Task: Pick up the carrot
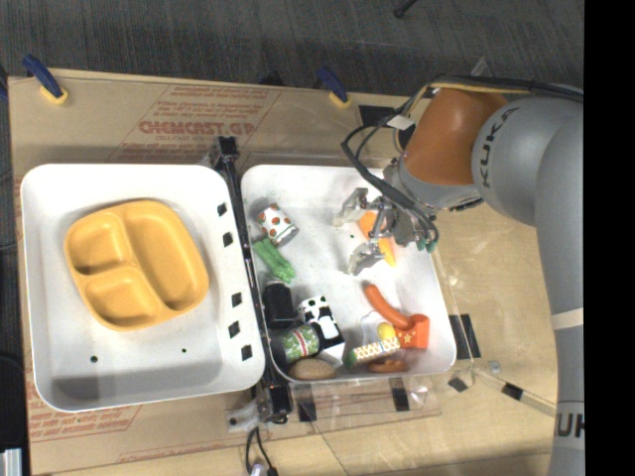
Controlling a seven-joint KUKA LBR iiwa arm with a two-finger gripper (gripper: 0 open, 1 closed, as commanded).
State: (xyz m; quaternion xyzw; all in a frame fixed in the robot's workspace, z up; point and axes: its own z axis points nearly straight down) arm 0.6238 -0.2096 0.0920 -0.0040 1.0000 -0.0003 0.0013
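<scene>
Scanning from the left w/ the right bin [298, 181] as landmark: the left bin [50, 266] sits just beside its left wall and bears a yellow divided tray [137, 262]. Inside the right bin, along its left wall, lie a small red-and-white can [277, 225], a green veg piece [273, 261], then a black item [278, 305] and a black-and-white toy [317, 314] toward the bin's near-left corner. The near wall has a cluster of packets & bottles [342, 350].

The carrot [387, 308] lies in the bin's right half, nearer the near wall, long axis slanting from upper-left down to lower-right, its lower end touching or just beside a red-orange block [415, 331].

The gripper [369, 234] hangs over the bin's right-centre, toward the far side from the carrot. Fingers look spread apart; an orange bit shows betw. them, but whether it's gripper hardware or an object can't be told. The carrot itself isn't betw. the fingers.

Judgement: carrot lies just toward the near wall from the gripper, slightly right; a short move that way + wrist turn across the carrot's slant seems needed.
</scene>
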